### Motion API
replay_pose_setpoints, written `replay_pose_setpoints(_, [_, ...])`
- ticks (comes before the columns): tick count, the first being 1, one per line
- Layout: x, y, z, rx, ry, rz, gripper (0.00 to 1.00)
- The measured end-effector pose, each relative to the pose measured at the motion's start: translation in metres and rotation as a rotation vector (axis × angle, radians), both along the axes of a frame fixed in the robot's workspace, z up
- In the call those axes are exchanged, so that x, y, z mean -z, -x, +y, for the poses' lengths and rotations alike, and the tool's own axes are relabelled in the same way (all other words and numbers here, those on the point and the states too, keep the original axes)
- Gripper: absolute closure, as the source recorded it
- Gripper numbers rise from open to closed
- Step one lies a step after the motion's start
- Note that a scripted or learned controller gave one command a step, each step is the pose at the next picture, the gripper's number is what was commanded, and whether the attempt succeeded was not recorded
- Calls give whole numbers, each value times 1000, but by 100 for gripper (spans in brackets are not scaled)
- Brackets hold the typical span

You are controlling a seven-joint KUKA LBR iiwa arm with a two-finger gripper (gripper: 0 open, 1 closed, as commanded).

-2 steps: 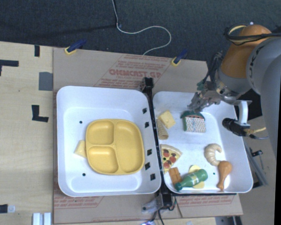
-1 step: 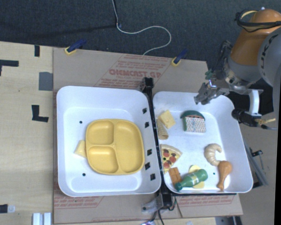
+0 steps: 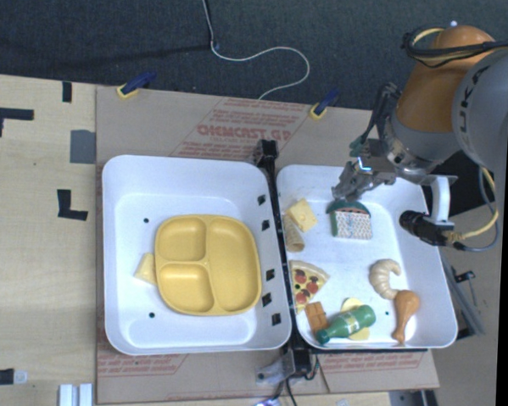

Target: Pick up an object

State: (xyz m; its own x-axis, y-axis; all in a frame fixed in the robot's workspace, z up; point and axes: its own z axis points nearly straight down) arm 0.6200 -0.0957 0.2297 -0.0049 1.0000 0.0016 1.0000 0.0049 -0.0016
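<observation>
End effector (image 3: 350, 188) hovers near right bin's (image 3: 417, 334) far rim.

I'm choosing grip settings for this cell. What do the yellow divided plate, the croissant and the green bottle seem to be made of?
Yellow divided plate: likely hard plastic, matte to satin, with an even colour and moulded compartments.
Croissant: probably toy plastic or rubber, with a smooth tan surface and soft ridges.
Green bottle: seemingly glossy plastic, with a bright highlight along its side.

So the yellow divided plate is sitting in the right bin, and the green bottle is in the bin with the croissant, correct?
Not quite. The camera view shows the yellow divided plate in the left bin, not the right. The green bottle does lie in the right bin with the croissant.
</observation>
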Motion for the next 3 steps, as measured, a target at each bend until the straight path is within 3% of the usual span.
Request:
replay_pose_setpoints(2, [-6,55,85,0,1,3,100])
replay_pose_setpoints(3, [4,104,116,2,1,5,100])
